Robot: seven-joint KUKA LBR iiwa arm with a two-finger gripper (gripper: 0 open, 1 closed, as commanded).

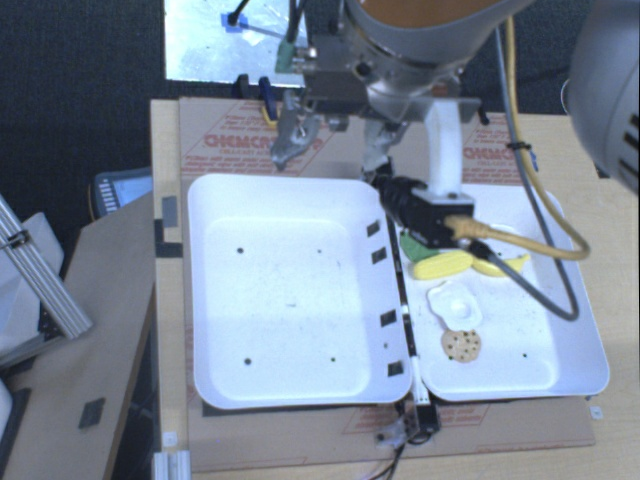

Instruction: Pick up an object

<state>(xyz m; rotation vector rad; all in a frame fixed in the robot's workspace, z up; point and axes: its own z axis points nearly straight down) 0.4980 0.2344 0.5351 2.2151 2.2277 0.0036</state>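
Note:
My gripper [335, 151] hangs high over the far rim of the left bin [290, 298], open, with only the cardboard showing between its two fingers. One finger [293, 144] is to the left, the other [375, 154] near the divide between the bins. In the right bin [535, 363] lie a yellow banana-shaped toy [443, 264], a green piece [414, 243] partly under the arm's fittings, a white fried-egg toy [455, 308] and a round cookie [461, 345]. All lie near that bin's left wall.
A black connector block [428, 214] with a yellow cable [530, 253] hangs over the right bin's far left corner. Brown cardboard [235, 133] lies under both bins. An aluminium rail [40, 268] leans at the left, off the bench.

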